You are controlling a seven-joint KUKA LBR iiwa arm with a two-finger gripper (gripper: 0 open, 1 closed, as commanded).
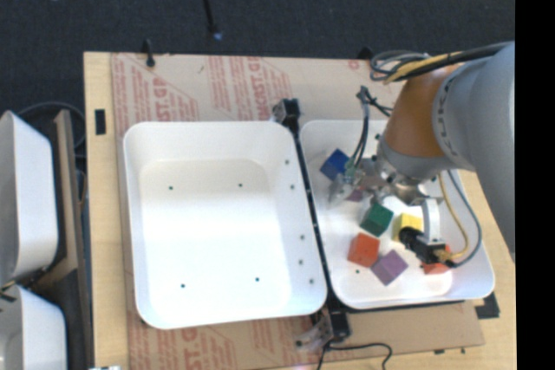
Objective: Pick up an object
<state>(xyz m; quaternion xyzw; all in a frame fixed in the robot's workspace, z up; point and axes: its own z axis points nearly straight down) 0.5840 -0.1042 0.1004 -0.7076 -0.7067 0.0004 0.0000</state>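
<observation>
One hand (354, 184) hovers beside the blue block (335, 164).

The grey arm (473, 104) reaches in from the right, end effector (355, 185) lowered.

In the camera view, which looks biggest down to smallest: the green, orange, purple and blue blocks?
1. Orange block, purple block and green block: too alike to rank.
2. Blue block: looks smallest, though partly hidden.

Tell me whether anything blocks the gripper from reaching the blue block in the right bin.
Nothing visible does. The gripper sits low in the right bin, right beside the blue block, with only bare white floor between them. The green block and orange block lie further toward the bin's front, off that path.
</observation>
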